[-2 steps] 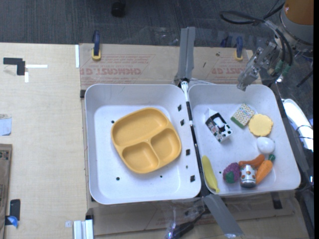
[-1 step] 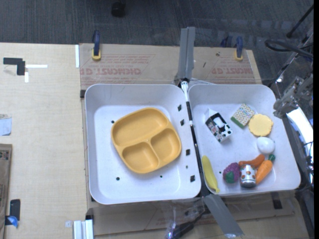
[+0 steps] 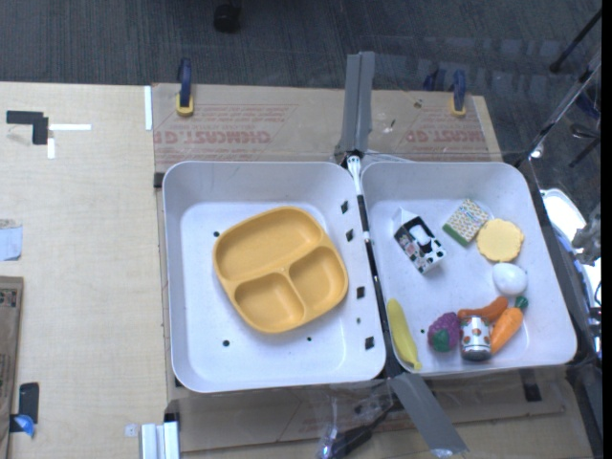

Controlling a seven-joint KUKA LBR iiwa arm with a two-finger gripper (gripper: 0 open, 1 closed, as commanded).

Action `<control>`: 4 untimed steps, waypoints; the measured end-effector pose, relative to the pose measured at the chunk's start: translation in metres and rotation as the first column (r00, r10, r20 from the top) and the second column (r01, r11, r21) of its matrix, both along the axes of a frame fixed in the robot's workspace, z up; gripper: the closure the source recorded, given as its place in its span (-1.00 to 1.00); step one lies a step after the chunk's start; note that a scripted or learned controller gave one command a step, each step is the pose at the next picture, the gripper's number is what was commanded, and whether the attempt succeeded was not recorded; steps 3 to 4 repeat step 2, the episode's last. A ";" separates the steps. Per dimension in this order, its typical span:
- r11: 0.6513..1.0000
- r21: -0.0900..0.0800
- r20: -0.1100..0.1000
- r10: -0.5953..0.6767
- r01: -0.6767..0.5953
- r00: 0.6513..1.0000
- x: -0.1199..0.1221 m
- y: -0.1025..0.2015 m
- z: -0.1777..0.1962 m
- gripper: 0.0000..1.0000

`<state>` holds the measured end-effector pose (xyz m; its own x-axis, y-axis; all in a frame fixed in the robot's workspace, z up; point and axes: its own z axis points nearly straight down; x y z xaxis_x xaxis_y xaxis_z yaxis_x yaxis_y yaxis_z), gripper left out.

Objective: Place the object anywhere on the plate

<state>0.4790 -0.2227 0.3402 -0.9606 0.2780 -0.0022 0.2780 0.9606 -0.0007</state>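
The plate [image 3: 279, 270] is a yellow, rounded-square tray with three compartments: one long section along its upper left side and two smaller ones along the lower right. It lies flat in the left bin [image 3: 191, 342], turned at an angle to the bin's walls and sitting roughly in the middle. White floor shows all the way round it, with the widest stretch along the near side and the far right corner.

All the small items are in the right bin [image 3: 459, 168]. A black-and-white carton [image 3: 419, 243] lies toward the far left, well apart from the rest. A patterned packet [image 3: 466, 222] touches a yellow round biscuit [image 3: 500, 240], with a white egg [image 3: 510, 278] just below them. Near the front wall, purple grapes [image 3: 442, 332], a small can [image 3: 475, 338] and two carrots [image 3: 504, 323] crowd together. A yellow banana [image 3: 402, 335] lies along the left wall, close to the divide between the bins. The middle of that bin's floor is open.
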 end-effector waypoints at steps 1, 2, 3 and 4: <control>0.999 -0.001 0.003 0.037 -0.037 0.999 0.000 0.001 0.034 1.00; 0.969 -0.002 0.003 0.249 -0.249 0.969 0.000 0.001 0.047 1.00; 0.969 -0.002 0.003 0.249 -0.249 0.969 0.000 0.001 0.047 1.00; 0.969 -0.002 0.003 0.249 -0.249 0.969 0.000 0.001 0.047 1.00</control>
